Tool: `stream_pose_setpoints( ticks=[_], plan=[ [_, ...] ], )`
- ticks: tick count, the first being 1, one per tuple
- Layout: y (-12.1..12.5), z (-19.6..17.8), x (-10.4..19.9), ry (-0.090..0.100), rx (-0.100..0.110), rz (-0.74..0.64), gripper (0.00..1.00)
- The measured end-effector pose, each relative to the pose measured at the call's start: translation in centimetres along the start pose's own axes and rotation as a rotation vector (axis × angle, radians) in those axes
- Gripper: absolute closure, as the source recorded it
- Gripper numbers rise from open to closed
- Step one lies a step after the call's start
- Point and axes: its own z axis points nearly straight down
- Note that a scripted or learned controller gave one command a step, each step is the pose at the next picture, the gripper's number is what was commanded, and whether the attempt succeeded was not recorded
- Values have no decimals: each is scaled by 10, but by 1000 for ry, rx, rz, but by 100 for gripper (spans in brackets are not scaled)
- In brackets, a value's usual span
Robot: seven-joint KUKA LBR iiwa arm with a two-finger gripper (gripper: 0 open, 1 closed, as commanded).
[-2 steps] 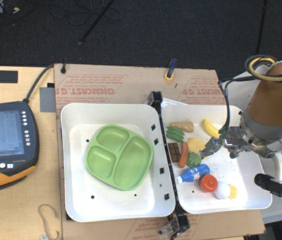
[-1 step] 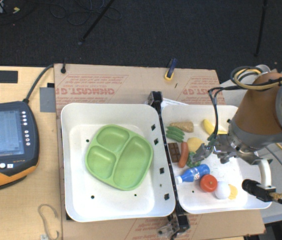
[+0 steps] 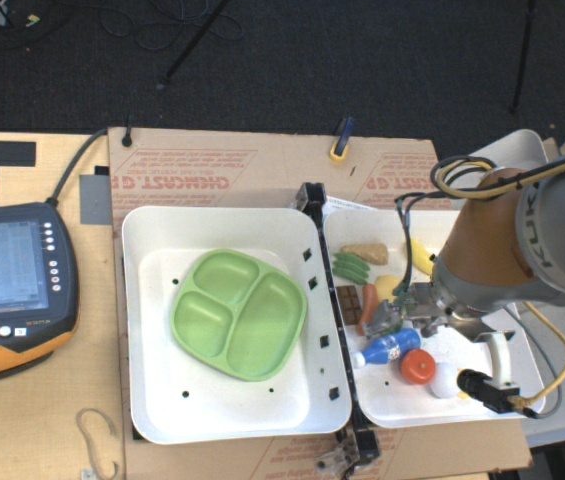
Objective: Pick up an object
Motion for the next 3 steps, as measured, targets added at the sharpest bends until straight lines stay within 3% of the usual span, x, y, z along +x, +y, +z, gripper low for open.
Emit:
stream_pose_setpoints(
  ticks=[1,2,3],
  plan=[
    [0,36,2,-2,-4,0,0],
    [0,24,0,-1,-4,9,100],
    [10,-31,-3,-3,-11,0,100]
  ],
)
